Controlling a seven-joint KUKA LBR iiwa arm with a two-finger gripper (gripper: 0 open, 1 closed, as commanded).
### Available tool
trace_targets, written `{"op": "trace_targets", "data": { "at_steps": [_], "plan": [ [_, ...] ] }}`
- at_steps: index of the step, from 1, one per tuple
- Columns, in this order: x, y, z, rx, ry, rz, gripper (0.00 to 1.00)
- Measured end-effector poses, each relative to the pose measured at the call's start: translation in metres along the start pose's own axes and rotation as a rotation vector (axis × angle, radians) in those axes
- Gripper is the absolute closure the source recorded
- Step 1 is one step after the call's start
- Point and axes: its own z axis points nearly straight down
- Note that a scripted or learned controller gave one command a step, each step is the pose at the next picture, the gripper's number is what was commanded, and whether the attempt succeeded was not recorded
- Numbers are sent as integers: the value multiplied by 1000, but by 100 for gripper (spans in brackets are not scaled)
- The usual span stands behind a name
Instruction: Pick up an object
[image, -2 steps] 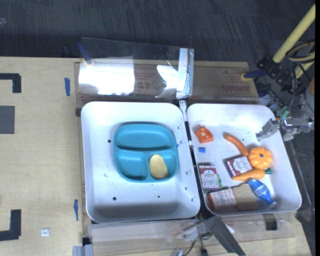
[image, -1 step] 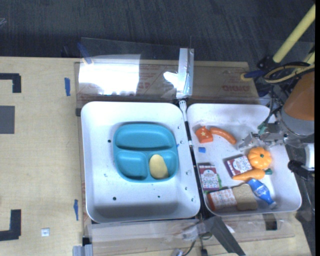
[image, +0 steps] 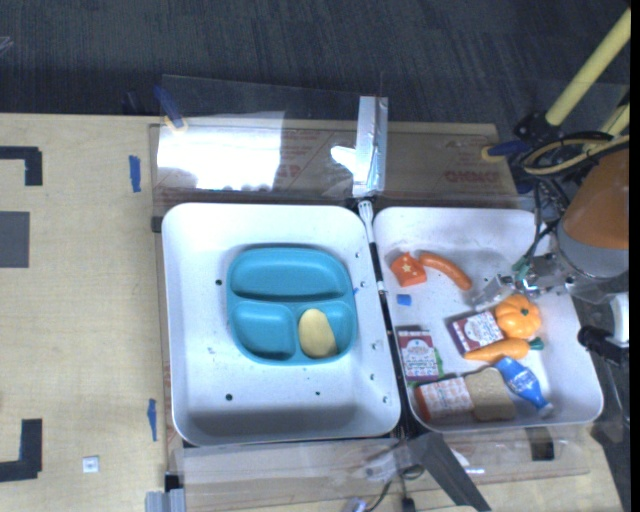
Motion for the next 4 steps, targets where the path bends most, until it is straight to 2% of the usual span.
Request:
{"op": "trace_targets", "data": {
  "at_steps": [1, 2, 3, 4],
  "plan": [
    [-2, 1, -10, -4, -7, 0, 100],
    [46, 59, -54, 1, -8, 39, 100],
    [116, 104, -96, 2, -8, 119, 100],
    [116, 105, -107, 0, -10, 118, 100]
  ]
}}
